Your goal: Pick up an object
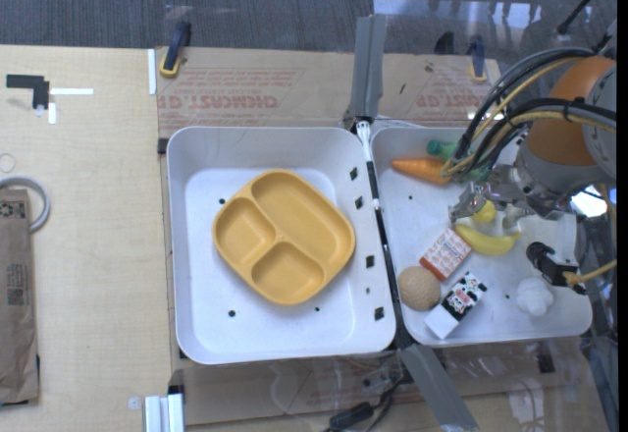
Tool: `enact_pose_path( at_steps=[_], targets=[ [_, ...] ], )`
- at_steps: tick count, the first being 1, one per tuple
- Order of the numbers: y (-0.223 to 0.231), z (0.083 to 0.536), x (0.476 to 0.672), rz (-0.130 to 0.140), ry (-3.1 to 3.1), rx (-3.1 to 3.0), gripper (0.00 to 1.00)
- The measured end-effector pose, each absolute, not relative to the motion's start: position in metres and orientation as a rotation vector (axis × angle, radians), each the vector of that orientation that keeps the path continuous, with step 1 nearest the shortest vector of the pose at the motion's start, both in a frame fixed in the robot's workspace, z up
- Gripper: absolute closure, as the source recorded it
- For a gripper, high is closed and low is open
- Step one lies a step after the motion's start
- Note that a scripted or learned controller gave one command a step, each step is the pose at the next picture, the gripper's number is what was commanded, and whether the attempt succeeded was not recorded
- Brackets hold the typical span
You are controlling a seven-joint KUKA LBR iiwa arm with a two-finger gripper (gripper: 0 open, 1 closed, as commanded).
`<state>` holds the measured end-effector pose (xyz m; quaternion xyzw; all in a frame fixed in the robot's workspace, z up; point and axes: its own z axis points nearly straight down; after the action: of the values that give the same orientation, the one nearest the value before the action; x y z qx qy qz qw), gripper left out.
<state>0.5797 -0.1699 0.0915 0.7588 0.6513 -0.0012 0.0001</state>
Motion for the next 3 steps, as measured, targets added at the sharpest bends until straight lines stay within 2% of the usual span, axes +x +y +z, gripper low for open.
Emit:
enact_pose_path(
  at_steps=[1, 2, 3],
  targets=[
    [-0.199, 0.091, 0.533, 0.002, 1.699, 2.651, 0.0],
    [-0.203, 0.092, 0.504, 0.007, 1.723, 2.64, 0.0],
    [-0.203, 0.092, 0.57, 0.0, 2.144, 2.295, 0.0]
  ],
)
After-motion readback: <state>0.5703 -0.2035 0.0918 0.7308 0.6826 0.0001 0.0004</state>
